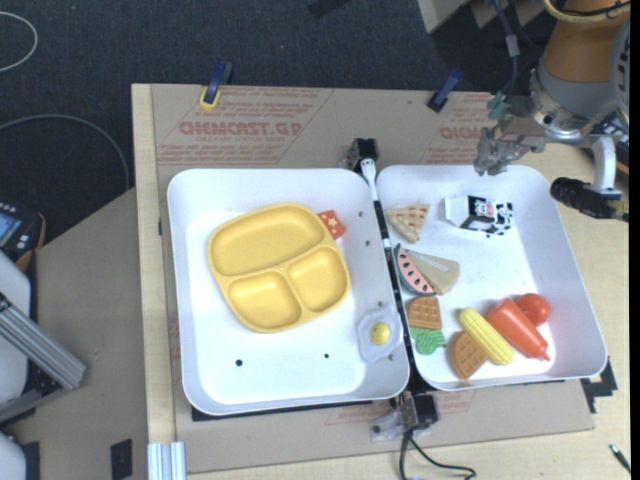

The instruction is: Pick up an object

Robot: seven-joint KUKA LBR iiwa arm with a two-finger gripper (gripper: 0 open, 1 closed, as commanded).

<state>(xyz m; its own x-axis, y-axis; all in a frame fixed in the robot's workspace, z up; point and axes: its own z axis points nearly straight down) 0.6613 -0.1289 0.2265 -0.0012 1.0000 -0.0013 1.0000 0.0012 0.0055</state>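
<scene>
White plastic forms the two shallow bins, set side by side on a cardboard-covered bench. In the left bin (pixel 190 298) a yellow divided tray (pixel 278 266) is laid, with a small orange block (pixel 331 225) touching its upper right corner and a fried-egg toy (pixel 377 334) near the bin's lower right. In the right bin (pixel 570 268) toy food is scattered: a pizza slice (pixel 408 220), a black-and-white carton (pixel 480 212), a watermelon wedge (pixel 413 271), two waffles (pixel 424 313), a corn cob (pixel 486 335) and a red pepper (pixel 523 326). The gripper (pixel 493 158) is seen above the right bin's far rim, just beyond the carton; nothing is seen held in it, and how wide it stands cannot be told.
</scene>
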